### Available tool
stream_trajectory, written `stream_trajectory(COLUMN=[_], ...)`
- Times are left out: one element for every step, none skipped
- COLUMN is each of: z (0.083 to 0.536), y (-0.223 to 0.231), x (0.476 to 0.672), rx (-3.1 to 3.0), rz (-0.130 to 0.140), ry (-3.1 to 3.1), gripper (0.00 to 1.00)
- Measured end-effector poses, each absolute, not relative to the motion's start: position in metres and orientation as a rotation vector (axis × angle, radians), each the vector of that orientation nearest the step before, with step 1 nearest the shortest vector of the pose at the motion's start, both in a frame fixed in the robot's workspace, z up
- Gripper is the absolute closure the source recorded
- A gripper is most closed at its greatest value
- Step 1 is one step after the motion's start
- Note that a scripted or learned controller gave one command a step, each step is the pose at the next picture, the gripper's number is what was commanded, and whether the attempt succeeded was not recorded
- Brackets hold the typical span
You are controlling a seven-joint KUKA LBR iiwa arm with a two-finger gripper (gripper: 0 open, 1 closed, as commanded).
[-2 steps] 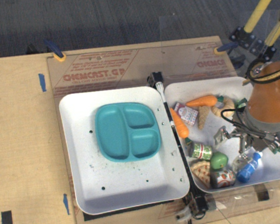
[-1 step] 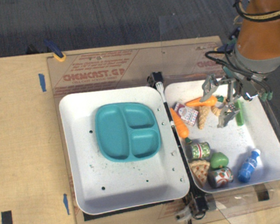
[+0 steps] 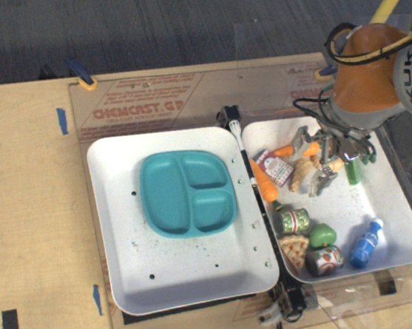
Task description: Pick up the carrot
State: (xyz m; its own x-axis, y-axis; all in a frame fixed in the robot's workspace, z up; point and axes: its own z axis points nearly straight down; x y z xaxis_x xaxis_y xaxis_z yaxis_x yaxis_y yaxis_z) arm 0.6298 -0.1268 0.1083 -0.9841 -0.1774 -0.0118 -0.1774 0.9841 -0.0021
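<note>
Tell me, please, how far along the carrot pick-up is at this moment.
Done: the gripper is down inside the right bin, among the toys. In hand: nothing visibly. Left: the carrot lies against the bin's left wall, to the gripper's left, and has yet to be grasped and lifted.

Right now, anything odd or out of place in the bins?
Nothing spilled or damaged. The right bin is crowded: the carrot lies against its left wall beside a red-and-white packet, with a green can just below. The teal divided plate sits alone in the left bin.
</note>
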Motion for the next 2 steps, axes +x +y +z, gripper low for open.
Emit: stream_trajectory(z=[0.089, 0.104], y=[-0.131, -0.13], x=[0.64, 0.645], rx=[-0.136, -0.136], rz=[0.001, -0.004], ry=[3.128, 3.112], gripper=[0.0, 1.0])
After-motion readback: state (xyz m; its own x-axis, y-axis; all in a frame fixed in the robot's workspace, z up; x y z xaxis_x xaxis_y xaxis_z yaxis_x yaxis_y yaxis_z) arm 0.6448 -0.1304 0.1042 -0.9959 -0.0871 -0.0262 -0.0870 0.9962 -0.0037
